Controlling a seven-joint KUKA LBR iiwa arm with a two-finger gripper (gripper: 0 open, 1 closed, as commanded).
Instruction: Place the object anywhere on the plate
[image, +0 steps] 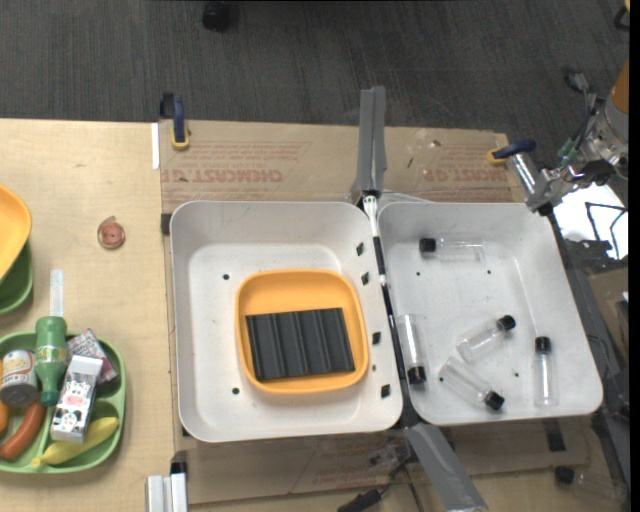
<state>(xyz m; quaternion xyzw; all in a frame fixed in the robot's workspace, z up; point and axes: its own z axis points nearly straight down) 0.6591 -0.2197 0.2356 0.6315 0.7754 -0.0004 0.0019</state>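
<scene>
An orange square plate (300, 287) lies in the left white bin (200, 300), and a dark grey ribbed pad (300, 342) covers its middle. Several clear vials with black caps lie scattered in the right bin (570, 300): one near the back (455, 248), one along the left wall (409, 345), one in the middle (483, 339), one toward the front (466, 384) and one at the right (543, 372). My gripper (562, 178) hangs at the upper right, just past the right bin's back corner and apart from all the vials.
A green tray (105, 425) with toy food and a bottle sits at the left on the wooden bench, with a yellow bowl (12, 235) behind it. Blue clamps (172, 118) (510, 152) hold the cardboard behind the bins. A metal divider post (371, 140) stands between the bins.
</scene>
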